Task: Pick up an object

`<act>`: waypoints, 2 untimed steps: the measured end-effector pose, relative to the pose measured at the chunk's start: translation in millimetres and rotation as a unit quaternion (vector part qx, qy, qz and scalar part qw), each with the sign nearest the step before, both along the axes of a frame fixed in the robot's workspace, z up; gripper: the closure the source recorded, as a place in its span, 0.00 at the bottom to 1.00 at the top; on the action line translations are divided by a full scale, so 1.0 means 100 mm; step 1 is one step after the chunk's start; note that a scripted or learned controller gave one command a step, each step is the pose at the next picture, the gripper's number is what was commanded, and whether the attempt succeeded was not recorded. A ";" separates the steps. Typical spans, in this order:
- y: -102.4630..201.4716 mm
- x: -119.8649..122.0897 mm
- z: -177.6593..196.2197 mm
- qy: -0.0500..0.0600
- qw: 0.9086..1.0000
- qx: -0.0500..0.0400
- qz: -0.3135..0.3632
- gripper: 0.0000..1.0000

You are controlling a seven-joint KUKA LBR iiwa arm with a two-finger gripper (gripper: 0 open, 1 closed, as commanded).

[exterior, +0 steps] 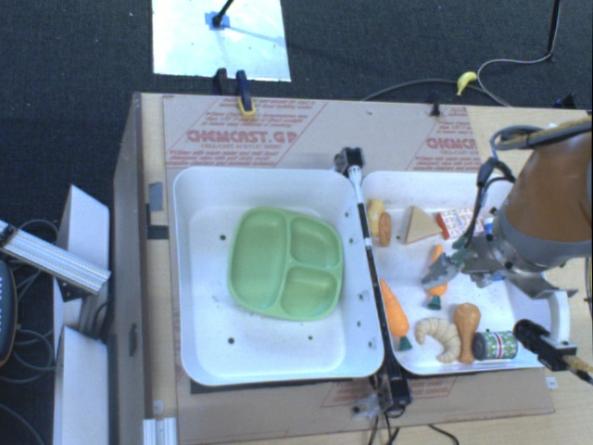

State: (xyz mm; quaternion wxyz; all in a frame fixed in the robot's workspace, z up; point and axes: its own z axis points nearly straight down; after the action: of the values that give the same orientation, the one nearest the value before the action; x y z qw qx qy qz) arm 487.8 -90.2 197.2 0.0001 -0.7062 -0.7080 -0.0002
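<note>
Nearest the camera, front of the right bin [422, 364]: a small can [495, 345] with a green-and-white label lies on its side in the front right corner. Just left of it a toy drumstick [465, 324] stands roughly front to back, touching or nearly touching a toy croissant [439, 336] on its left. A toy carrot [396, 311] lies along the bin's left wall, orange body with the green end toward the front.

Mid bin: gripper [441, 273] is down over the middle of the right bin, grey fingers pointing left and down. Right under the tips is a small orange piece with a dark green end [435, 294]. Can't tell whether it's actually between the fingers or just lying beneath them, and can't tell how far apart they are; too small and blurred. The arm [547, 207] comes in from the right, orange band above the grey wrist, with cables looped over it.

Back of the right bin: a tan wedge [422, 225] like cheese or bread, a small red-and-white pack [454, 221] just right of it, and a yellow-orange item [379, 223] near the back left wall, shape unclear.

Left bin [199, 248]: holds a green divided plate [285, 262] with three compartments, lying flat near the middle, slightly rotated.

Further back: cardboard-coloured bench [269, 133] with red print, two clamps [233, 86] on its rear edge, then dark carpet with a pale sheet [222, 26] on the floor.
</note>
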 end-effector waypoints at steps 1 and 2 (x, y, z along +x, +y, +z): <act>-0.15 0.49 -1.12 0.000 1.000 0.000 -0.001 0.00; -0.15 0.50 -1.01 -0.001 1.000 0.000 0.000 1.00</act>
State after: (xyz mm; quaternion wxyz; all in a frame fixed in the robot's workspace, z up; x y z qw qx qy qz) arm 537.9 -105.0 96.0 -0.0011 -0.7063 -0.7079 -0.0008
